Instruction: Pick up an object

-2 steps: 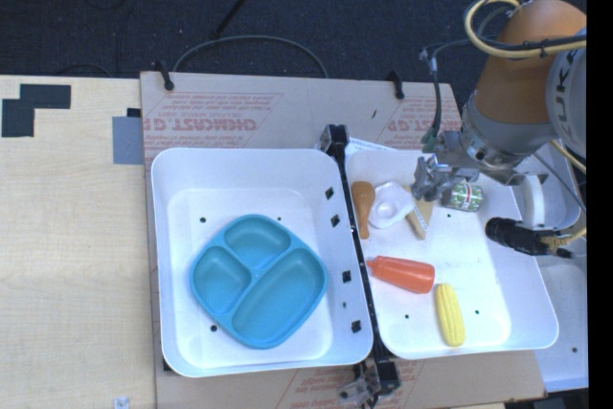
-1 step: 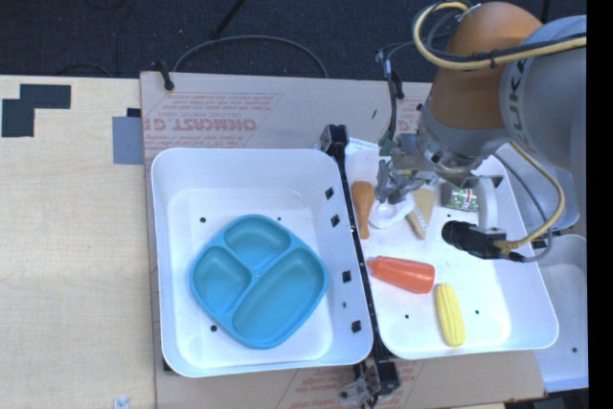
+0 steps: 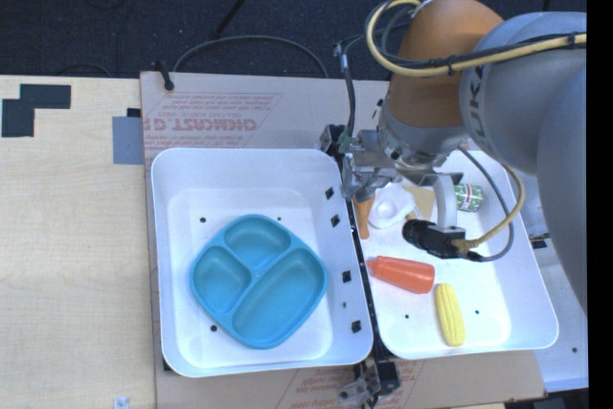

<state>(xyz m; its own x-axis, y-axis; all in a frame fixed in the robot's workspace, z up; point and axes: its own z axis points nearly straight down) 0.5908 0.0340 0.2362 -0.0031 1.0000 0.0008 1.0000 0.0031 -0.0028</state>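
Gripper [image 3: 375,196] hangs low at the right bin's [image 3: 517,326] left wall; jaw state indeterminate. Carrot [image 3: 402,273] and corn [image 3: 449,313] lie near the front edge.

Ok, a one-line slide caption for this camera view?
Arm's tool lowered into right bin above carrot and corn; blue plate in left bin.

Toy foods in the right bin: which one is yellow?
The corn cob, lying near the right bin's front edge. The carrot beside it is orange.
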